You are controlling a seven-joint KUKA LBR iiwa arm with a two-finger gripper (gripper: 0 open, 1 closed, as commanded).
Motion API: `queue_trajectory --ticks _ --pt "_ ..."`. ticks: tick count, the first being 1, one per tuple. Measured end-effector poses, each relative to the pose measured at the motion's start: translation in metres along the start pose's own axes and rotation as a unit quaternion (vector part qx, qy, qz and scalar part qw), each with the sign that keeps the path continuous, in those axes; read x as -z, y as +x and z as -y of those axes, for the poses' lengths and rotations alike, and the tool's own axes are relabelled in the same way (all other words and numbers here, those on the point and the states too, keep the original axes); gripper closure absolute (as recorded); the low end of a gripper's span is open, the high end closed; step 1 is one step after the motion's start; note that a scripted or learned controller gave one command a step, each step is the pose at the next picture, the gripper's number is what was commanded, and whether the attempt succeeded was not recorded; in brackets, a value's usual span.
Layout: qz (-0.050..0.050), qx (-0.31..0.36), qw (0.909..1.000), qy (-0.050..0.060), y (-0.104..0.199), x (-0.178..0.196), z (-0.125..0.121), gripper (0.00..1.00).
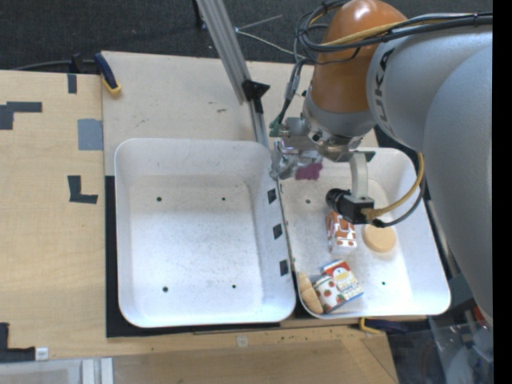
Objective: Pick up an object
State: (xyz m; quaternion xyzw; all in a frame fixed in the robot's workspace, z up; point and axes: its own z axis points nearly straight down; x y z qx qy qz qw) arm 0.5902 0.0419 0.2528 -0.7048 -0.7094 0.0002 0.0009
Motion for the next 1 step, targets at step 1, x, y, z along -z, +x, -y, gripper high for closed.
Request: queue_trajectory --ticks 1 --pt "0.000 0.000 1.0000 0.000 0.0475 -0.0210 -0.0236 1.00"
